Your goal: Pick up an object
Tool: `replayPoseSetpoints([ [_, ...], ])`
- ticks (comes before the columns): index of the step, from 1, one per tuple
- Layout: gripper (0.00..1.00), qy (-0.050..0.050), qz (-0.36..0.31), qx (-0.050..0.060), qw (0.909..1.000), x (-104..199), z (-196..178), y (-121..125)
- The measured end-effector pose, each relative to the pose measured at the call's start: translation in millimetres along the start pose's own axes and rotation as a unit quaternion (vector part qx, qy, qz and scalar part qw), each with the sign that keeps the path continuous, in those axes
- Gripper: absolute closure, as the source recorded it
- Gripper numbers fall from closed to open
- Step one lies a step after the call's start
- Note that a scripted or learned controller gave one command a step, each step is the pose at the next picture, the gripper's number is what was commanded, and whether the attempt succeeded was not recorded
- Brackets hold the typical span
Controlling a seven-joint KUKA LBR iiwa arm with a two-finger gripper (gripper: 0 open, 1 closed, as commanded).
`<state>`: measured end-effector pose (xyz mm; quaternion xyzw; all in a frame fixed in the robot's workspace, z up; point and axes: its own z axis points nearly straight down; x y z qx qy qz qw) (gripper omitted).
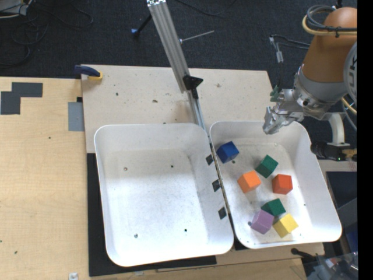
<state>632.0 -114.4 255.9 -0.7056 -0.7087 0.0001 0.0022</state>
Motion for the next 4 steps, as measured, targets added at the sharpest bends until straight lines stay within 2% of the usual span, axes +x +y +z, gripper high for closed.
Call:
replayPoseSetpoints([
  [1, 1.0, 0.0, 0.0, 0.001, 1.0, 48.3, -2.1, -29.5],
  [2, 1.0, 0.0, 0.0, 0.001, 1.0, 96.7, -0.9, -41.7],
  [3, 1.0, -0.001, 0.0, 0.002, 1.0, 142.1, 15.8, -70.7],
  [4, 1.0, 0.0, 0.0, 0.002, 1.0, 191.9, 10.2, -93.9],
])
